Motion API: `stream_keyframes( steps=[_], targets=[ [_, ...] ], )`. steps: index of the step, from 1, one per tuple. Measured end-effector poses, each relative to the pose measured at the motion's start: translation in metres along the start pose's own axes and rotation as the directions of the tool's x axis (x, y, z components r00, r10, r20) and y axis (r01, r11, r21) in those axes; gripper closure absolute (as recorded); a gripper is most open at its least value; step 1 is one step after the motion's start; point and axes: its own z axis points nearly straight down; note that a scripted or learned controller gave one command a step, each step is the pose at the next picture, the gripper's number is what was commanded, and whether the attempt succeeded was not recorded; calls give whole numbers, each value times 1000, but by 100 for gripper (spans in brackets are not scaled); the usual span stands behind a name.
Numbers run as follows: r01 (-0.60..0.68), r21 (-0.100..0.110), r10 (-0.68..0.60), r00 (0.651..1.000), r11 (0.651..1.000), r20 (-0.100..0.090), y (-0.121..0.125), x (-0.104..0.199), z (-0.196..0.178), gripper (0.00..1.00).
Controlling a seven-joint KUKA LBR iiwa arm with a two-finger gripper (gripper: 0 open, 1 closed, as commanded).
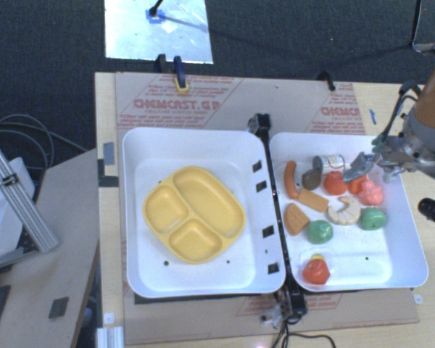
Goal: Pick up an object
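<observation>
**Mia:** What is on the bench?

**Sam:** Two white bins sit side by side. The left bin (138, 194) has a yellow tray (194, 214) in it. The tray has three little rooms.

**Mia:** And the right bin (402, 259)?

**Sam:** It is full of toy food. There is a long red sausage (291, 179) near its left wall. Next to that is an orange stick (313, 200), and below it a brown bread piece (296, 219). A green ball (320, 230) sits just beside the bread. A red pepper with a yellow top (316, 270) is alone near the front.

**Mia:** Where is the arm?

**Sam:** It comes in from the right. The gripper (361, 167) is over the back of the right bin, above a red tomato (334, 183). A pink thing (371, 193) is just to the right of the tomato. A white and tan ring piece (344, 211) and another green piece (373, 218) lie below them.

**Mia:** Is the pincer pinching something?

**Sam:** I cannot tell. It is too small and blurry to see. I see no toy held in it. All the toys lie in the bin.
</observation>
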Motion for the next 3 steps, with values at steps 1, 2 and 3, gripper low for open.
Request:
stream_keyframes(
  steps=[1, 2, 3],
  targets=[
    [-1, -3, 1, 1000, 1000, -2, 22, 3, 150, 0],
    [-1, -9, 1, 1000, 1000, 0, 24, 2, 131, 100],
    [3, -3, -3, 1000, 1000, 1, 66, -8, 144, 100]
  ],
)
